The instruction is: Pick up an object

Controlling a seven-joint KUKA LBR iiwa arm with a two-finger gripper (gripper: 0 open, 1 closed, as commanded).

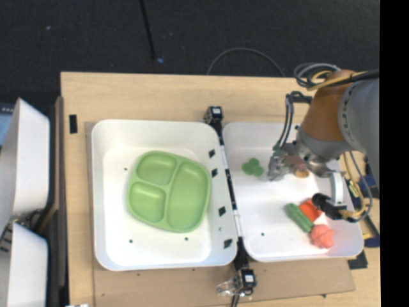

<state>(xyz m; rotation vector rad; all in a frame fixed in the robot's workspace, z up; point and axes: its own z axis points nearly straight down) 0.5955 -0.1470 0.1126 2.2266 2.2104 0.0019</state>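
Observation:
In the right bin (268, 245) lie a small green lumpy toy (252, 167) near the back left, a green stick-shaped piece (297, 217), an orange-red piece (308, 210) beside it, and a pink-red berry-like toy (323, 236) near the front right. My gripper (278, 167) hangs low over the right bin, just right of the small green toy. The grey arm with its orange band (326, 110) comes in from the right above it. Nothing is visibly between the fingers.
The left bin (108, 248) holds a green divided plate (169, 190). A black hinge strip (227, 190) joins the two bins. Cables (348, 190) loop around the wrist at the right. White boxes (25, 165) stand off the bench's left edge.

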